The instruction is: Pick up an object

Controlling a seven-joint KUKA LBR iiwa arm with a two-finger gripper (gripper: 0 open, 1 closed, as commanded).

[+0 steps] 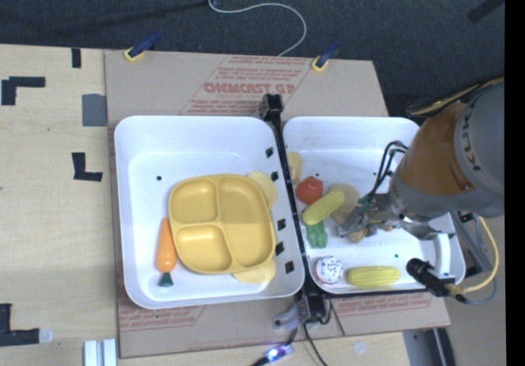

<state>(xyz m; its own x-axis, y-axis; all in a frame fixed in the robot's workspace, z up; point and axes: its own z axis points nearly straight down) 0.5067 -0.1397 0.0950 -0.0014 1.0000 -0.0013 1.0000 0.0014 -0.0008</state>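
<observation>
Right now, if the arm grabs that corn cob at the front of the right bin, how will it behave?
The corn cob looks like a rounded plastic toy, so it is probably light and stiff. Its long cylinder shape suggests it may roll if nudged sideways. It lies near the right bin front wall, which may crowd the tool.

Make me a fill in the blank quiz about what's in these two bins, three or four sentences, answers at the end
The yellow divided plate lies in the ____ bin as seen from the camera.
The toy carrot lies beside the plate, and its body is ____ in colour.
The corn cob lies along the near wall of the ____ bin.
The gripper is over the same bin as the red ____.

Missing words: left; orange; right; tomato
</observation>
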